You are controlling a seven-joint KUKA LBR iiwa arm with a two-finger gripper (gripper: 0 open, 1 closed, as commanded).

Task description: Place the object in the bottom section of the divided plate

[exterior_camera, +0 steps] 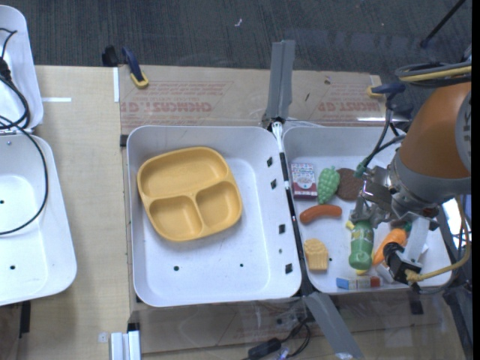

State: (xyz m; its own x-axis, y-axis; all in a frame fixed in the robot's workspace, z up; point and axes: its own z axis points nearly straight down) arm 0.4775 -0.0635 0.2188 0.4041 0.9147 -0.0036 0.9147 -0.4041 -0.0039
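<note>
Right bin (330, 285): your gripper (365, 214) hung over the green bottle (361, 247) — apparently the pick target, though whether the hand was closed could not be told. The yellow divided plate (189, 193) waited in the left bin (150, 276), sections bare — ready for delivery.

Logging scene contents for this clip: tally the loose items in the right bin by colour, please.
Green: 2, grapes and bottle
Orange: 2, sausage and carrot
Red-white: 1, small box
Brown: 1, round piece
Yellow: 1, waffle piece
Blue-red: 1, small bar
Total: 8
</note>
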